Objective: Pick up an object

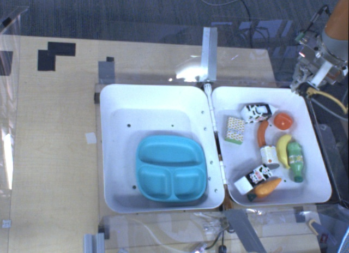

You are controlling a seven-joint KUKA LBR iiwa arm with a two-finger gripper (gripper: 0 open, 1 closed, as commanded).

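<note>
The right white bin (313, 137) holds several small toys: a black-and-white cow (256, 112), a red tomato (282, 121), a green-patterned square pad (235, 130), an orange sausage (262, 133), a white cube (268, 155), a yellow banana (282, 149), a green bottle (295, 161), a black-and-white carton (255, 177) and an orange carrot (267, 187). My gripper (301, 83) hangs above the bin's far right corner, apart from all the toys. Nothing shows in its grasp.
The left white bin (117, 137) holds a blue divided plate (172, 167). A grey metal post (209, 55) stands behind the seam between the bins. Yellow cables (332, 98) run along the right bin's outer edge.
</note>
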